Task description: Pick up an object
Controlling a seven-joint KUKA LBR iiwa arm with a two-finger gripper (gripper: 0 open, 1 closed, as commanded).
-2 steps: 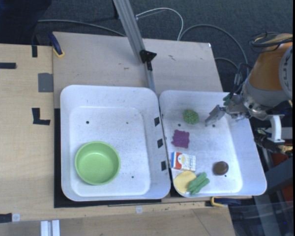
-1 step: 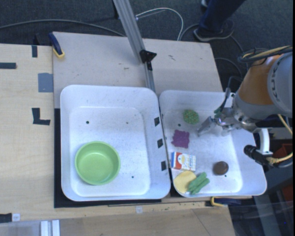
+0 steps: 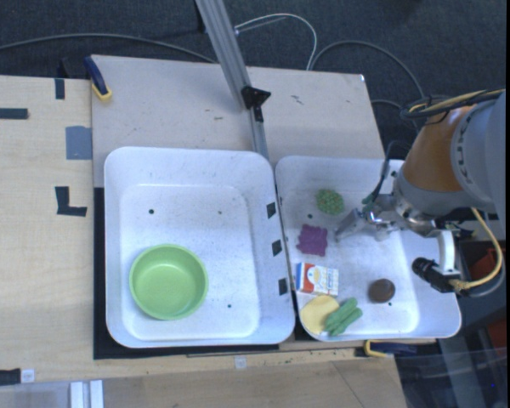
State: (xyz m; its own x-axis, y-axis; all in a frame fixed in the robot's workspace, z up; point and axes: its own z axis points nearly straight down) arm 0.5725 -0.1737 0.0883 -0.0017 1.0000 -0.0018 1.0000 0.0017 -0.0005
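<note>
White bins (image 3: 119,228), pincer (image 3: 347,226) above purple block (image 3: 313,240).

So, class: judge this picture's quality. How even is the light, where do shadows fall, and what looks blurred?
Camera view: light is soft and fairly even, no harsh glare on the shallow white right bin; the round green plastic bowl casts only a faint shadow; the metal pincer and small items like the knobbly green ball look slightly soft.

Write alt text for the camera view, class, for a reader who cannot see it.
A grey and orange robot arm reaches from the right over the right white bin, its gripper beside a purple piece and a green ball. That bin also holds a small carton, yellow and green toys and a brown ball. The left bin holds a green bowl.
</note>
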